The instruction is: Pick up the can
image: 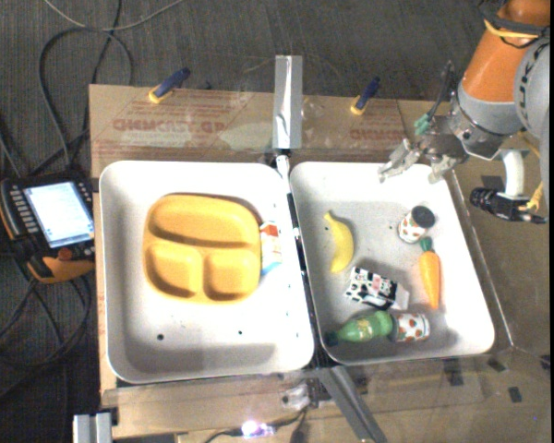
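While the gripper hangs with fingers spread and holding nothing, the can stands upright in the right bin, just toward six o'clock from it.

**One fixed camera above the bench**

The single camera looked down at a slant from above the bench, far enough off to take in both white bins: the left bin and the right bin, side by side. The arm entered from the frame's right. Floor and cables showed along the top.
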Robot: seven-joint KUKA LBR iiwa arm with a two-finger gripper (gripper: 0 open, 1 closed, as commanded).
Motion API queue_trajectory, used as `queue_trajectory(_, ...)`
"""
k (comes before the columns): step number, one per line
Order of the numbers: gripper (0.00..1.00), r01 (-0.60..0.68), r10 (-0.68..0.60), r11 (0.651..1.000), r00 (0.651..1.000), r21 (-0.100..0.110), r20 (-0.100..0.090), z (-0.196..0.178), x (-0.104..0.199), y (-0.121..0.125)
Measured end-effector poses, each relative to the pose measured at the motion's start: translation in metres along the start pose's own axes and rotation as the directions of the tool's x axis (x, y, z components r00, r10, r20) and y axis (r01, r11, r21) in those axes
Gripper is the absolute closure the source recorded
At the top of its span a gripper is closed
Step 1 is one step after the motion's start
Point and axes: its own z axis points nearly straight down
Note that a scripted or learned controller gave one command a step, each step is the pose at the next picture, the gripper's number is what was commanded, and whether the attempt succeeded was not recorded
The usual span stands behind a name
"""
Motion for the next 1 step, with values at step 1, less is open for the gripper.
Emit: queue_trajectory(1, 0.00, -0.047, 0.047, 0.999, 0.999, 0.001, 0.003, 0.0274, -0.0363, -0.0176)
